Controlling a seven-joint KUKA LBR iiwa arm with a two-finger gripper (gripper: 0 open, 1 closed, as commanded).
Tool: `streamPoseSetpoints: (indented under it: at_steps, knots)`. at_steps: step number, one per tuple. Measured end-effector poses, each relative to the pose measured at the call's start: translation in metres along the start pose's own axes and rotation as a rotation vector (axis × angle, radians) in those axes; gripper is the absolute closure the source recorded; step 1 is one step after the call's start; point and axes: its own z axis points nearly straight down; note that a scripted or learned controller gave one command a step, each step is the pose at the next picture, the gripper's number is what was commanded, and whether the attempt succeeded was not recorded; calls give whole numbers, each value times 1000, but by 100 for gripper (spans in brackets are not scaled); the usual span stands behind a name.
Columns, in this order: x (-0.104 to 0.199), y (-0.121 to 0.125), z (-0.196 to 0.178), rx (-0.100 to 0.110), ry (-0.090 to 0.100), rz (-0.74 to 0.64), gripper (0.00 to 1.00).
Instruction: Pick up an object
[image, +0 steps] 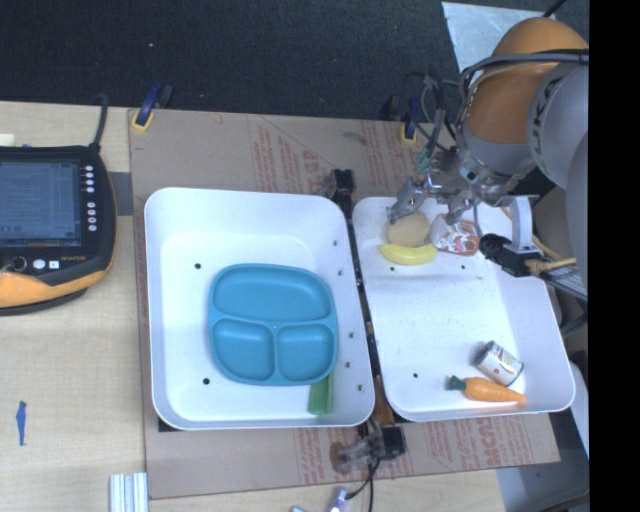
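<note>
My gripper (430, 208) hangs over the far end of the right bin (440, 330), its two fingers spread open with nothing between them. Just below the left finger lies a tan rounded lump (407, 231), resting against a yellow banana (408, 254). A red and white packet (459, 238) sits under the right finger. At the bin's near right corner lie a small silver can (499, 362) and an orange carrot (487, 392).
The left bin (180, 300) holds a blue divided plate (271, 322) and a green piece (319, 397) at its near right corner. A tablet-like pendant (45, 220) lies on the bench at the far left.
</note>
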Motion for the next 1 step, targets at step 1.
streamPoseSetpoints:
  at_steps: [1]
  knots:
    - [-44,-33,86,3,-2,0,0]
